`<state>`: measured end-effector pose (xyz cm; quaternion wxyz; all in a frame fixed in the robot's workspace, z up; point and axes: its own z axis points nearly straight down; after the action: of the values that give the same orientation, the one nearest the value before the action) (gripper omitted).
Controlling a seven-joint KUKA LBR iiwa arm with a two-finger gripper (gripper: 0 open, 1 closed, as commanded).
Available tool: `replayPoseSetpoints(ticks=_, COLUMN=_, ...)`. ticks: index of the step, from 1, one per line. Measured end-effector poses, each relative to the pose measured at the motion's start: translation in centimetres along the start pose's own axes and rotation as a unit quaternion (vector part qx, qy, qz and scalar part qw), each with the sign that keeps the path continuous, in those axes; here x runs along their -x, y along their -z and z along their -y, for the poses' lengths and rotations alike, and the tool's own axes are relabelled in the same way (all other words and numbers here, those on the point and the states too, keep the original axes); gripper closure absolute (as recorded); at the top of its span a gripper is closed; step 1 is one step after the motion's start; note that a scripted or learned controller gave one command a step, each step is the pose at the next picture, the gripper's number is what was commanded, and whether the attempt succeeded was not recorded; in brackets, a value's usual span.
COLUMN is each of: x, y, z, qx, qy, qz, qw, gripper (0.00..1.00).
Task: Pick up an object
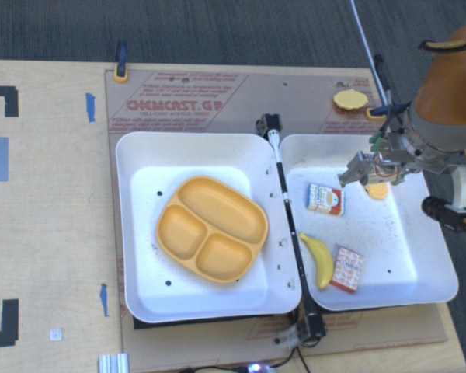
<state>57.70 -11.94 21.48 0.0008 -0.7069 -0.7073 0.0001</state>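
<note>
In the right bin, a small yellow piece lies just under the tool, grip unclear.

From my station I see a pale wooden bench on dark carpet. A brown board with red print lies on it, held at its far left corner by a small clamp. 2 white bins sit on the board, the left bin touching the right bin, with a black clip at the far end of their shared edge. A yellow disc rests on the board beyond the right bin. I count 2 blue tape strips on the bench.
</note>
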Motion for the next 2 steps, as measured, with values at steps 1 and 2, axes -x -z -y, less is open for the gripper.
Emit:
replayPoseSetpoints(ticks=1, x=1.8, y=-10.2, z=-0.3, qx=-0.001, qy=-0.001, qz=0.000, qw=1.0000, gripper=0.00)
replayPoseSetpoints(ticks=2, x=-2.2, y=-12.9, z=1.4, qx=0.002, qy=0.000, qz=0.000, qw=1.0000, gripper=0.00)
